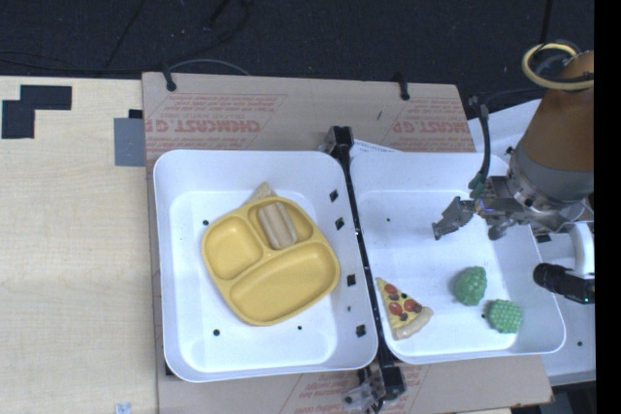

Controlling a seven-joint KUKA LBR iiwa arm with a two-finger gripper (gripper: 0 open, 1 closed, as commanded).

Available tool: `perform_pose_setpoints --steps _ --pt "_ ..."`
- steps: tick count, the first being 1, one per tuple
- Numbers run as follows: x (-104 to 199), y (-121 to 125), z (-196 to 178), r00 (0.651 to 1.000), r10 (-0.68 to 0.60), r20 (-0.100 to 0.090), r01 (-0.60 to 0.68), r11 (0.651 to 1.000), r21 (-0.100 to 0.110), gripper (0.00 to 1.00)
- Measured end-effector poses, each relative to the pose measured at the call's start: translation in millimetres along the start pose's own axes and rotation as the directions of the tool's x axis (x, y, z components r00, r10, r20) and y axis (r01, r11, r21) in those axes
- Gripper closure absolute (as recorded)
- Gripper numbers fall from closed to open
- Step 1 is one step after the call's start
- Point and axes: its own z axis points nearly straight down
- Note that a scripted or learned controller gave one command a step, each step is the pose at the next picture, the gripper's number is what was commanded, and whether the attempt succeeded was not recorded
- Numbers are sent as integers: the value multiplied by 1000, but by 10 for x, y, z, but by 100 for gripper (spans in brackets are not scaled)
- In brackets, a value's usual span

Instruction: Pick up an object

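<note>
The right bin [417, 172] holds a toy pizza slice [403, 307] near its front left corner. A round green broccoli piece [471, 285] lies further right, and a second knobbly green piece [504, 315] sits by the front right corner. My gripper [469, 229] hangs over the middle right of this bin, just behind the round broccoli piece. Its fingers are spread open with nothing between them. The arm comes in from the right, with its orange band above the wrist.
In the left bin [179, 208] lies a yellow divided plate [277, 291] with a tan toy sausage roll [278, 224] in its back compartment. A black divider [351, 228] runs between the bins. A cardboard sheet [291, 116] lies under both bins.
</note>
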Motion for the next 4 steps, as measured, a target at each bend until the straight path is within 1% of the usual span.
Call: perform_pose_setpoints --steps 1,2,3,4 --pt "0 26 -75 1000 -2 2 2 1000 -14 0" --pt "2 15 355 1000 -2 1 2 1000 -9 0" --pt "97 -25 947 1000 -3 0 3 1000 -7 0" --pt "105 -26 1242 1000 -2 1 2 1000 -11 0"
